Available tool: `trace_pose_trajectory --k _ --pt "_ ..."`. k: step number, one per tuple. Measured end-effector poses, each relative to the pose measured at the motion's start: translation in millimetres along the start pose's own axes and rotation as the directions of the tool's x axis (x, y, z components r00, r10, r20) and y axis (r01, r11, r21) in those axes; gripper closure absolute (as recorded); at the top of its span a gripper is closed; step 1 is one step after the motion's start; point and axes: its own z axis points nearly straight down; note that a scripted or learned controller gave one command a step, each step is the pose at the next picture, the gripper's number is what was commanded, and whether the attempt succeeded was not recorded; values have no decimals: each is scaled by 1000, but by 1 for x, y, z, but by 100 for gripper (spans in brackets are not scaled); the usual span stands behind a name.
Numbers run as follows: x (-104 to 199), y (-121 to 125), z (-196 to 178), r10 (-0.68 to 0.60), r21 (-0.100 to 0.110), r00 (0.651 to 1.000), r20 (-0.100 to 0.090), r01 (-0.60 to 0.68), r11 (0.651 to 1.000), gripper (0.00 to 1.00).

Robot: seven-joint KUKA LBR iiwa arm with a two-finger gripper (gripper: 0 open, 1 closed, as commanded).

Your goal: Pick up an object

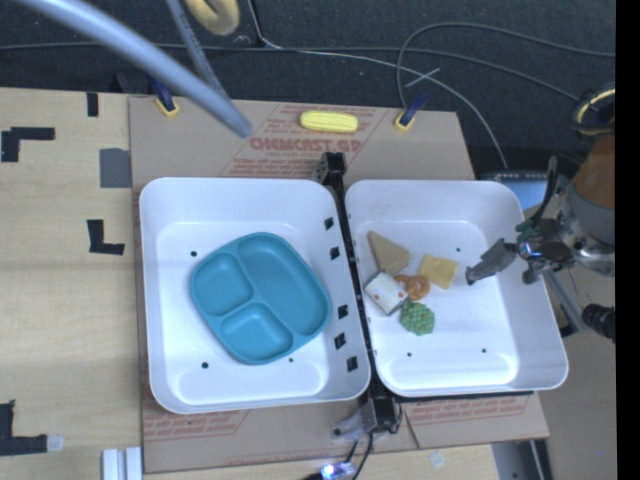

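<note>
Right bin (500, 368): small cluster left of centre — tan wedge (388, 252), yellow square piece (437, 270), white block (384, 292), orange bit (416, 287), bumpy green lump (418, 318). Pincer (487, 264) over bin's right side, apart from cluster; grip state cannot tell. Left bin (165, 368): blue divided plate (259, 297).

1. This is a robotics lab test cell, not a home or a kitchen.
2. The desk (60, 268) is plain wood, topped by a printed cardboard sheet (290, 146) held by clamps (408, 111) at its far edge.
3. On the cardboard sit two white bins (160, 268) side by side, joined along their shared middle edge by black clips.
4. Loose black cables (440, 58) trail over the dark floor behind the cardboard.
5. Right of the cardboard stands robot hardware: the arm (590, 208).
6. The toy-like food (405, 283) lies in the right bin.
</note>
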Motion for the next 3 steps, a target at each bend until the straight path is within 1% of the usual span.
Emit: trace_pose_trajectory --k 1,2,3 --pt "0 3 -6 -4 -12 1000 3 4 1000 0" --pt "-4 1 57 -3 -8 1000 2 3 1000 0" --pt "1 3 101 -5 -8 1000 2 5 1000 0"
